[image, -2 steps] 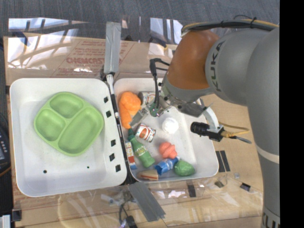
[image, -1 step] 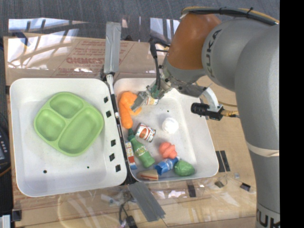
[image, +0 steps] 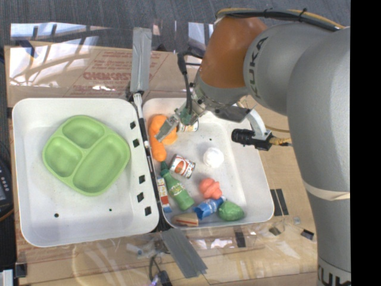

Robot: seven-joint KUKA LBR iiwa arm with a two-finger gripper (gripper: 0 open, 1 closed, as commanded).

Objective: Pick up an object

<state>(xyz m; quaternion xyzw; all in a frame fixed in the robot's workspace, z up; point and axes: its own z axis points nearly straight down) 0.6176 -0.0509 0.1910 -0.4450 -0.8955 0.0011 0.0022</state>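
Orange toy fruit sits at the upper-left corner of the right bin, touching the bin's left wall, w/ a smaller orange piece just below it. The gripper is right over the fruit's upper-right edge; jaws look slightly spread, one finger lying across the orange's top, the other beside the green-ish wrist hardware; nothing clearly pinched between them, so contact yes, hold can't confirm. Rest of the right bin: small can w/ red-white label near centre, white ball to its right, pink-red toy below, green bottle tilted along the left side, blue item, green leafy toy at lower right, sandwich-like toy at the bottom edge. Left bin carries a green divided plate, three compartments, roughly centred. Arm comes in from the right, orange band above the wrist. Both bins rest on a cardboard-covered surface.
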